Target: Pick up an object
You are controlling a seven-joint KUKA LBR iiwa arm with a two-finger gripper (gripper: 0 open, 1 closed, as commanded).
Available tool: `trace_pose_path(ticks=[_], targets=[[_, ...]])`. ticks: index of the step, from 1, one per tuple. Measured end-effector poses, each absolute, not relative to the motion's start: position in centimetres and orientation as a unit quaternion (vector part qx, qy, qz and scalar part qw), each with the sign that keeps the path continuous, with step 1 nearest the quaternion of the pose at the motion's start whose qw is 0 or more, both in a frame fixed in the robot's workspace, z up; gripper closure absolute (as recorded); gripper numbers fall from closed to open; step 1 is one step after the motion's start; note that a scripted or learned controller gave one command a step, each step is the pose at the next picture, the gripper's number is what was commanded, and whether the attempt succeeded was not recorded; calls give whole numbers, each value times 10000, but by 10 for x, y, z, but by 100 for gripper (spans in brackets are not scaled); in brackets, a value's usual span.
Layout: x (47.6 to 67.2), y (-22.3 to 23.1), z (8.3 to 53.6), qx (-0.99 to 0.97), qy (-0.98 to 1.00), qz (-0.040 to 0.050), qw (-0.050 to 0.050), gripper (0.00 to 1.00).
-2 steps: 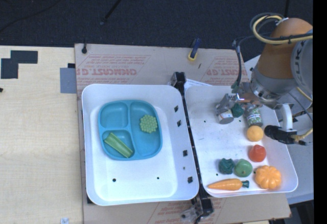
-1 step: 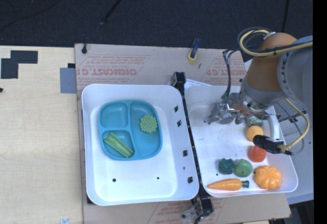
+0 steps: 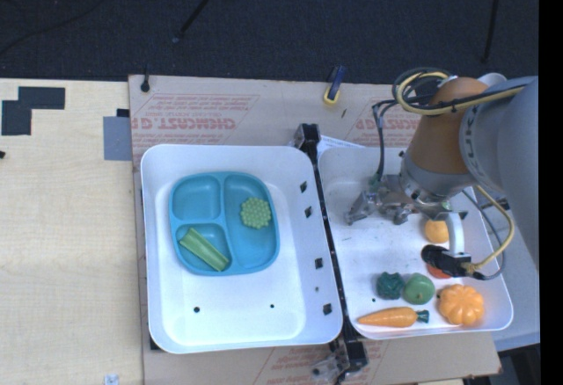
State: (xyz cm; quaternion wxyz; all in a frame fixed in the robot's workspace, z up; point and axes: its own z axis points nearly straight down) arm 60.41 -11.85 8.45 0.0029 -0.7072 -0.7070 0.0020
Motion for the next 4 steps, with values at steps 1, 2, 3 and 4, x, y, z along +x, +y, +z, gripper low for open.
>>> trace_pose_path(ticks=[1,2,3,4], targets=[[604,-119,97,-7081,-7061,16,28,100],[601,-121,159,-7086,-7056,-3,-3,100],[603,-120,201,-7069,-7073,-1,-1,100],[603,-121,229,-7068,-7075,-2,1,100]])
